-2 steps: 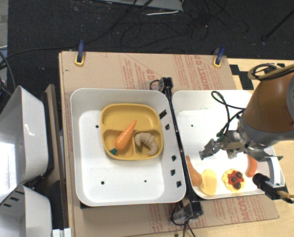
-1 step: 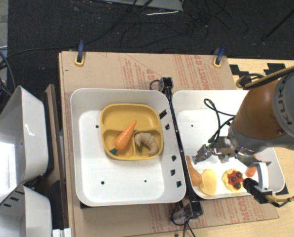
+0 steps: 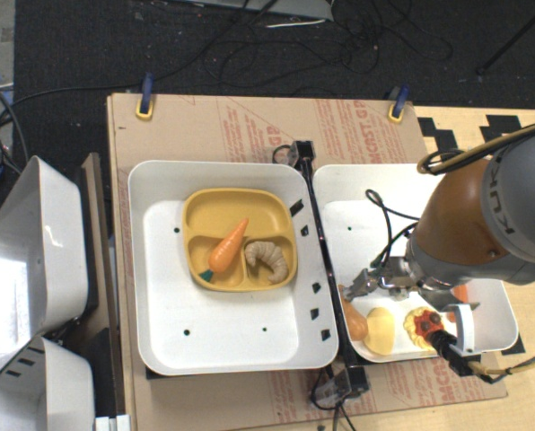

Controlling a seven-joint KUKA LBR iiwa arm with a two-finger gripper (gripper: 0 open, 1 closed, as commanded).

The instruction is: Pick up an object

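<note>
Bench (image 3: pixel 249 124) carries two white bins side by side. Left bin (image 3: pixel 160 268) holds a yellow divided plate (image 3: pixel 200 214) with a carrot (image 3: pixel 229 245) in one compartment and a pale curled shrimp-like piece (image 3: pixel 267 259) in the next. Right bin (image 3: pixel 348 196) is where the arm (image 3: pixel 483 214) is working, near its front edge.

Candidate objects for the pick sit along the front of the right bin: an orange-brown egg-shaped piece (image 3: pixel 355 321) by the divider, a pale yellow lump (image 3: pixel 381 329) touching it, and a red-and-yellow item (image 3: pixel 420 324) just beside that.

Gripper (image 3: pixel 380 281) hangs just above and behind these. You cannot tell from this view whether the fingers are open or closed; nothing is visibly between them.

To do the step well, in my judgement: commit to one object. The egg-shaped piece and the lump touch, so a descent between them risks pushing both. Keep clear of the bin wall.

Hard to make out: the wrist covers much of the right bin's right side; the red-and-yellow item is partly overlapped by a white part (image 3: pixel 463 323) and its identity is unclear.
</note>
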